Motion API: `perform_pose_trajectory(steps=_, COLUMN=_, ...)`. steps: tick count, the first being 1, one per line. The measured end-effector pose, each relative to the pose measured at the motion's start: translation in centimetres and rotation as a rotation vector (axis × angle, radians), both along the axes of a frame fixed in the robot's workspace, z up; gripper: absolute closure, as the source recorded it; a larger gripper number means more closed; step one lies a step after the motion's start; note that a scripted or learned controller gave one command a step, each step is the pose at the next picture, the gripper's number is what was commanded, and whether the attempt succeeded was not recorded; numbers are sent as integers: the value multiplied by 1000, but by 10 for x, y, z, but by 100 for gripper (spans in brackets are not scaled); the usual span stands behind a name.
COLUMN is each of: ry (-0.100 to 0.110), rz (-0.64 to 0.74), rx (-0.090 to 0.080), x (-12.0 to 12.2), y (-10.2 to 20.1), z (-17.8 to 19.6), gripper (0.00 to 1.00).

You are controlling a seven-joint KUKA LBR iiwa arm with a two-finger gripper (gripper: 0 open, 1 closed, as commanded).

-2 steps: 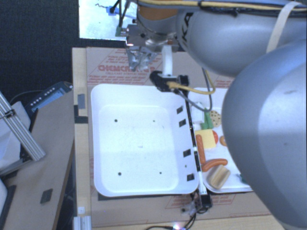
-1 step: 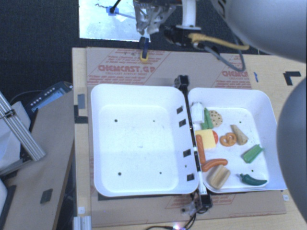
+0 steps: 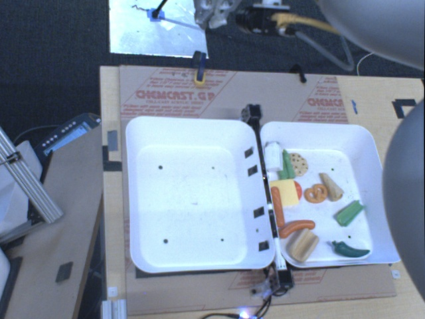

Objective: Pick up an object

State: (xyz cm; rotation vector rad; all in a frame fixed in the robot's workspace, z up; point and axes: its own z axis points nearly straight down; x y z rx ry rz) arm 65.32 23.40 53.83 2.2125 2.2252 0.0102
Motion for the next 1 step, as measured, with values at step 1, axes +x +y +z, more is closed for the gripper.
perform_pose_trajectory(steps=1, ry=21, rz=-5, rx=-6, x=-14, y=0, z=-172, gripper=100)
